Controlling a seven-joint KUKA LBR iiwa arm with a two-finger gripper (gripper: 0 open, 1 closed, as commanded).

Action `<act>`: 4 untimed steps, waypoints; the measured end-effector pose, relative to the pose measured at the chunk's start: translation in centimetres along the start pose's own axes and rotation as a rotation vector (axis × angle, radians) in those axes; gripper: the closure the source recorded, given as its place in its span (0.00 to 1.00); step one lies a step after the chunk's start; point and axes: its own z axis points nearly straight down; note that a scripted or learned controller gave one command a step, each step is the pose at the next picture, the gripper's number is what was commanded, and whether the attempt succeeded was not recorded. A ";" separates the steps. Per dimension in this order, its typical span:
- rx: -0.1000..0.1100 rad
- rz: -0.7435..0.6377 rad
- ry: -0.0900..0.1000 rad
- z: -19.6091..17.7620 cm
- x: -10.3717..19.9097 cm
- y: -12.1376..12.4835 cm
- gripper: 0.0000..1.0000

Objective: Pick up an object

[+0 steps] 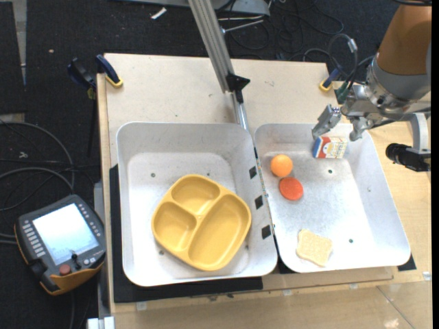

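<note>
Tool [341, 123] spread open, fingers either side of small carton [330, 147], above its top, not gripping. Carton print too blurred to read. Just beyond, toward bin middle: orange ball [281, 165], red disc [291, 189]; farther, bread slice [314, 247]. Well apart in left bin [130, 142]: yellow divided plate [202, 220]. Pale wooden desk [178, 91] beneath; dark floor, cables, handheld screen pendant [60, 241] around.

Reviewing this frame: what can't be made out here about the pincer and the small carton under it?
- Pincer, camera view: it sits over the small carton in the right bin; from above, contact can't be told from hovering.
- Carton: its top is covered by the pincer, and its print is too small to read.
- Arm: cut off by the top and right edges.
- Yellow divided plate: its compartment depth can't be judged.
</note>
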 end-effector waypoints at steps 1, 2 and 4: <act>0.000 0.000 -0.001 0.0 0.0 0.0 0.00; 0.005 0.002 -0.001 4.6 0.5 -0.7 0.00; 0.005 0.002 -0.001 13.7 0.2 -0.8 0.00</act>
